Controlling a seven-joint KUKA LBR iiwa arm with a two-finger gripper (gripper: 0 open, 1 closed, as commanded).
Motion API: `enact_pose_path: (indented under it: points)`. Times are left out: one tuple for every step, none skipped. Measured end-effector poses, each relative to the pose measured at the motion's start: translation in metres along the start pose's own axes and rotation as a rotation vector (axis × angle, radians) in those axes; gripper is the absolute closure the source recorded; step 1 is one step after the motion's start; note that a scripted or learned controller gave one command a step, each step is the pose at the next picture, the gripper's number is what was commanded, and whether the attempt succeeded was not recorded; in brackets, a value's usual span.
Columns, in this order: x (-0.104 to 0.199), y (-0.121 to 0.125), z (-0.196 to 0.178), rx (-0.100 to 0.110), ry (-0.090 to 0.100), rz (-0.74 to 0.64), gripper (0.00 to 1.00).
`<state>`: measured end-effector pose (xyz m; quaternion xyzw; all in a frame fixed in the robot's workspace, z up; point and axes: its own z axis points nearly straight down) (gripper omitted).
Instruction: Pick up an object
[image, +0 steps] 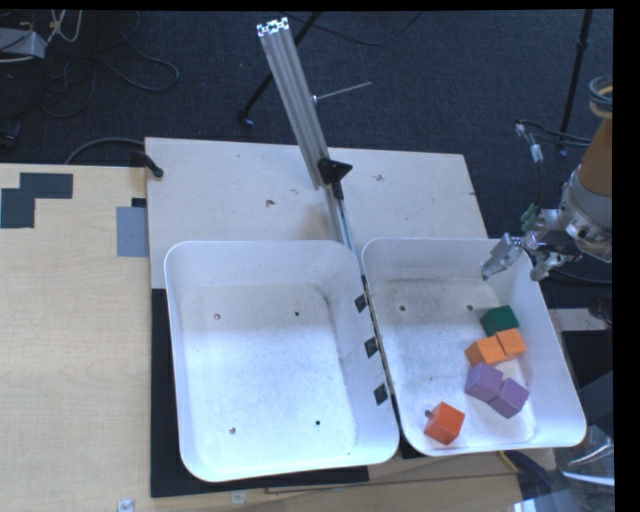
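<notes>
Nearest in the right bin (560, 425) lies a red-orange block (445, 422), with a purple block (496, 388) just beyond it to the right, then an orange block (496, 347) and a dark green block (499, 320) touching it on the far side. The left bin (190, 400) sits beside it on the tabletop (240, 190). Farther still, the pincer (522, 255) hangs over the right bin's far right rim, holding nothing; whether it is open or closed cannot be told.

Two white bins (265, 455); two orange blocks (445, 422), two purple blocks (485, 382), one green block (499, 320).
</notes>
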<state>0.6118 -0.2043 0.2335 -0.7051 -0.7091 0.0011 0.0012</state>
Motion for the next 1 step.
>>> enact_pose_path:
  points:
    - [-0.0046, 0.0092, 0.1449, -0.003, -0.001, 0.004, 0.0]
